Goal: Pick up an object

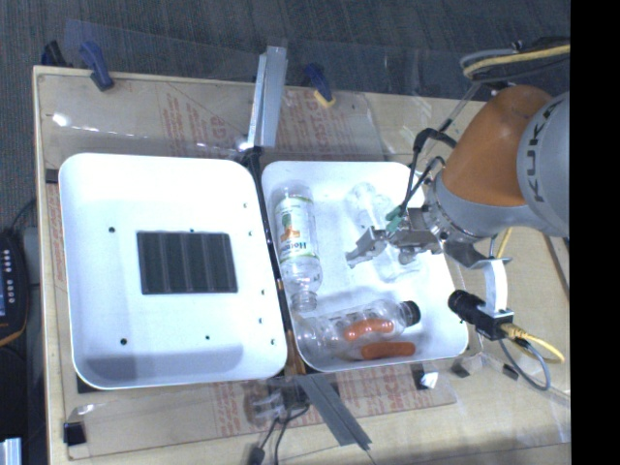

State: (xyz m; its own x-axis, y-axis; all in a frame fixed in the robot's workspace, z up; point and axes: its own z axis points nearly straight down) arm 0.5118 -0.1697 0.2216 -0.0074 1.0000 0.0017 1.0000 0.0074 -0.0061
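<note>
**Bench state: gripper low over the right bin**

The left shallow white plastic bin [97,260] carries a dark ribbed rectangular panel [187,262] on its floor. A grey metal bar [264,95] stands at the far end of the seam between the two bins.

The right shallow white plastic bin [329,177] holds the loose objects. A clear plastic bottle with an orange-and-green label [295,245] lies along the bin's left wall, cap end toward the near side. A second clear plastic bottle with a black cap [363,323] lies across the near end, with orange content visible inside it. An orange elongated item [387,351] lies just beside it at the near wall. A faint transparent object [366,201], possibly another clear container, lies near the far right of the bin.

The grey two-finger gripper [368,248] sits over the bin's middle right, beside this transparent object. Finger spacing cannot be determined, and nothing is discernibly held. The grey arm with its orange band [489,158] enters from the right.
</note>
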